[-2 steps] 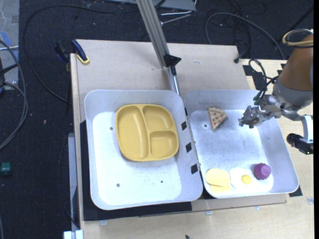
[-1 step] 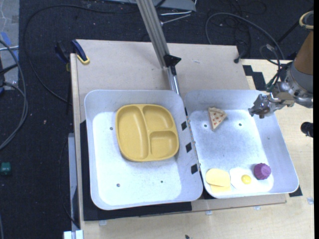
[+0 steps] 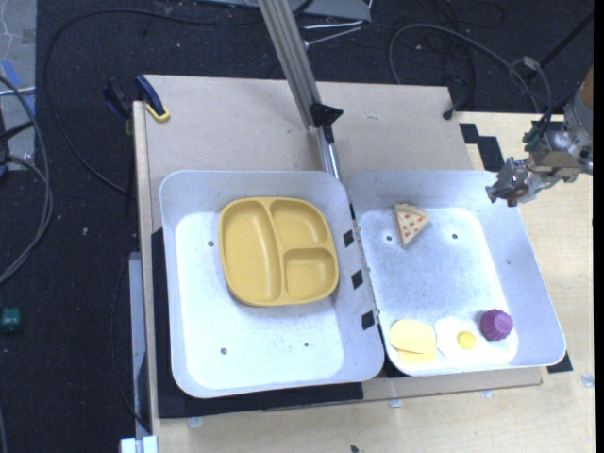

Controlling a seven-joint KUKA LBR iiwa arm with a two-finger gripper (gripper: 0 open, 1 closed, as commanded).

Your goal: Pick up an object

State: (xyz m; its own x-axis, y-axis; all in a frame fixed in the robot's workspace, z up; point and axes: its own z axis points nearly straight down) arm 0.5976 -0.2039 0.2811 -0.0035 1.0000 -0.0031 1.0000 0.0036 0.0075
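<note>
My gripper (image 3: 507, 188) hangs at the right bin's far right corner, above its rim, small in the camera view. A toy pizza slice (image 3: 410, 223) lies in the far part of the right bin (image 3: 510, 253), well left of the gripper. Along that bin's near edge sit a yellow cheese-like piece (image 3: 412, 338), a white fried egg with a yellow yolk (image 3: 460, 337) and a purple round toy (image 3: 495, 325). Nothing shows between the gripper's tips.
The left bin (image 3: 189, 281) holds a yellow divided plate (image 3: 279, 250). A slanted metal pole (image 3: 293, 50) rises behind the bins, ending at a bracket (image 3: 326, 121) by their shared far edge. Cables lie on the dark floor around the bench.
</note>
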